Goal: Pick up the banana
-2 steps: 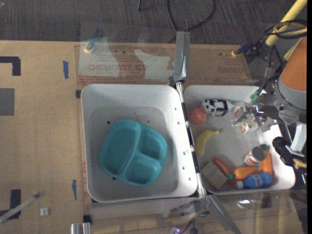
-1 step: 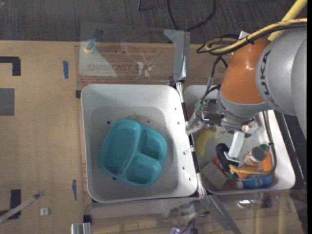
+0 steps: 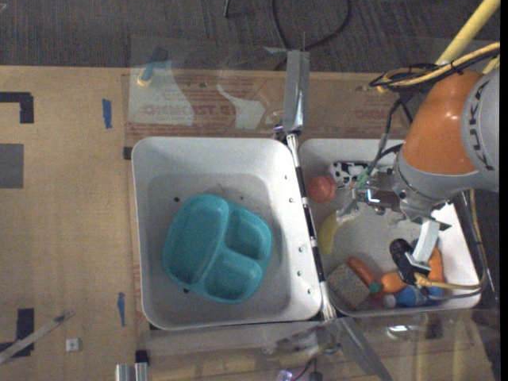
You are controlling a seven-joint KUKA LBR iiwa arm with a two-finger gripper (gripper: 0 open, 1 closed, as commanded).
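The banana (image 3: 327, 234) is a pale yellow shape lying against the left wall of the right bin (image 3: 460, 236), partly hidden by the bin's rim. My gripper (image 3: 359, 200) hangs over the right bin's upper middle, just up and to the right of the banana. It extends left from the grey wrist under the orange band. Nothing visibly sits in it.
Near the banana lie an orange ball (image 3: 321, 187), a black-and-white spotted toy (image 3: 344, 173), a grey-brown sponge (image 3: 348, 286), a carrot-like orange piece (image 3: 361, 269) and a blue item (image 3: 408, 296). The left bin (image 3: 151, 181) holds a teal divided plate (image 3: 217, 247). Cables trail by the arm.
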